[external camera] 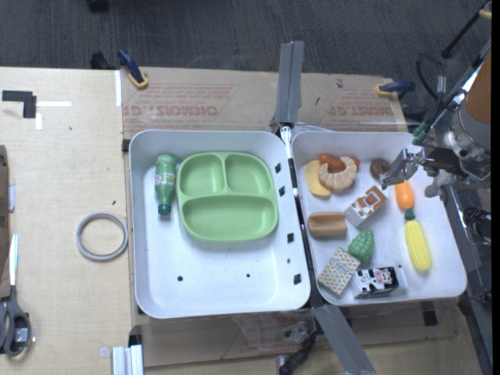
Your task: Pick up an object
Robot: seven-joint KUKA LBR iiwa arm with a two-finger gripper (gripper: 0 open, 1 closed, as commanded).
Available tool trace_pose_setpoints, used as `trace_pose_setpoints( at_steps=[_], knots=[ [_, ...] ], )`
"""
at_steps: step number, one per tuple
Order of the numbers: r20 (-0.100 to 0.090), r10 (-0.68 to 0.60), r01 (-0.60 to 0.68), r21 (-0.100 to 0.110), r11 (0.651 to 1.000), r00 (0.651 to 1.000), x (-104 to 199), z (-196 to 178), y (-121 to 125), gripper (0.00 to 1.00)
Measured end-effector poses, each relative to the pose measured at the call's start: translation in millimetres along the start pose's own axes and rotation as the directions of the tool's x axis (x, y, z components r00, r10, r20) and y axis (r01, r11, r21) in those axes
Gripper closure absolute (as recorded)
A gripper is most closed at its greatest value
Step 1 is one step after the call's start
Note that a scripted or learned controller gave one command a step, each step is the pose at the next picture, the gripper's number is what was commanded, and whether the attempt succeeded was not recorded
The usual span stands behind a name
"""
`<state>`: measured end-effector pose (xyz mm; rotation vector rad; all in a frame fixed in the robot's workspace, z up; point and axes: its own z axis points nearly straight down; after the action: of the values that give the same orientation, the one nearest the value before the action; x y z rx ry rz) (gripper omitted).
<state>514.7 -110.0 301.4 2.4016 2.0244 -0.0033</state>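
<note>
From above, the gripper (402,170) hovers over the right bin (453,287), just above the carrot (404,196); whether it is open I cannot tell, and nothing shows gripped. Likely approach: next, descend onto the carrot. Below it lies corn (417,244). The left bin (211,287) holds a green tray (227,196) and bottle (164,183)

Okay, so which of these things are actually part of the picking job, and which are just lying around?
Part of the job, in the right bin:
gripper
carrot
corn cob
hot dog
shrimp
small cartons

Just lying about:
green divided plate and green bottle in the left bin
tape ring
scissors
clamps
</note>
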Motion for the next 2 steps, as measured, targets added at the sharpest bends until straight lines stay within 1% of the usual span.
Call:
trace_pose_setpoints(
  at_steps=[1, 2],
  knots=[
    [-0.002, -0.018, 0.018, 0.003, 1.000, 1.000, -23, 154, -25, 0.00],
    [-0.002, 0.060, -0.060, -0.007, 0.998, 0.998, 16, 205, 47, 0.00]
  ],
)
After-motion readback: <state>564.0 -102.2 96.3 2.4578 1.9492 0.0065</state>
